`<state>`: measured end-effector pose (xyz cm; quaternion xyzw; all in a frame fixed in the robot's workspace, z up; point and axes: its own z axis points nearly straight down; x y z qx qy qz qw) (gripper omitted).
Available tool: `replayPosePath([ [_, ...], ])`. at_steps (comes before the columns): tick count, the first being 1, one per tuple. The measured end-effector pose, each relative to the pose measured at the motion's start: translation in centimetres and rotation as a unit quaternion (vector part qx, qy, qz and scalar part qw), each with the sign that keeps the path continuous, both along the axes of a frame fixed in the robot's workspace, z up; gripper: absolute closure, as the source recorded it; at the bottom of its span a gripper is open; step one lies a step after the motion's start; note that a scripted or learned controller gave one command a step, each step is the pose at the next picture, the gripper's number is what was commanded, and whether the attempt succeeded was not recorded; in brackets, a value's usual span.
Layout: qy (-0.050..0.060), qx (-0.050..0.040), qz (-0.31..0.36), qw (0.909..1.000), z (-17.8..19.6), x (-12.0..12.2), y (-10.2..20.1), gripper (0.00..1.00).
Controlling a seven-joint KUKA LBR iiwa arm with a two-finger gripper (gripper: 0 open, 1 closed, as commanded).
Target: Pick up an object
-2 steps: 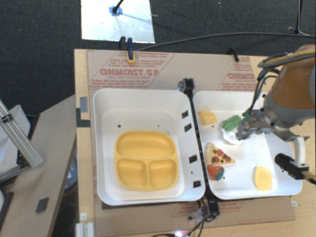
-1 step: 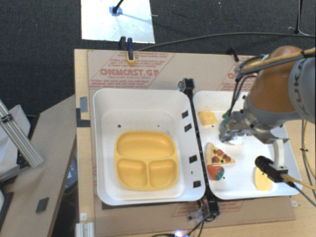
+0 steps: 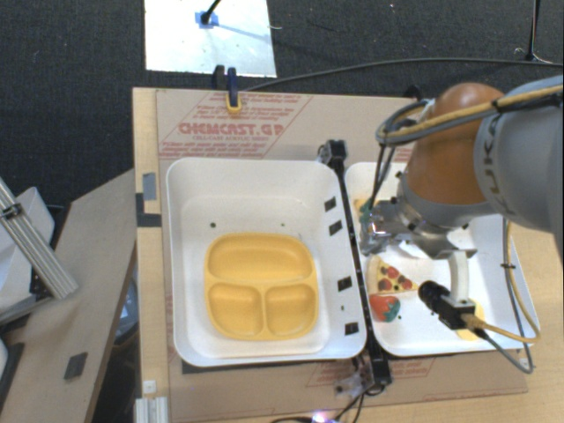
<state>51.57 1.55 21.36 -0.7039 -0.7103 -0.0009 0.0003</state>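
In the right bin point(image 3: 493, 337), a toy pizza slice point(image 3: 394, 278) lies near the left wall. A red strawberry-like toy point(image 3: 384, 307) with a green tip sits just in front of it. A small yellow piece point(image 3: 361, 208) shows at the bin's left wall, further back. My gripper point(image 3: 379, 229) hangs low over the bin's left part, just behind the pizza slice, and is mostly covered by the grey wrist and orange band point(image 3: 454, 148). I see nothing held in it.
The left bin point(image 3: 189, 236) holds a yellow divided plate point(image 3: 261, 285). A black divider with clips point(image 3: 345, 236) runs between the bins. A black and yellow cable connector point(image 3: 449, 308) hangs over the right bin's front. Cables loop around the arm.
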Motion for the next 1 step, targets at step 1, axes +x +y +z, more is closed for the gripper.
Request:
replayPosePath([
  [1,0.0,0.0,0.0,1.0,-0.59,0.92,4.79,1.0],
])
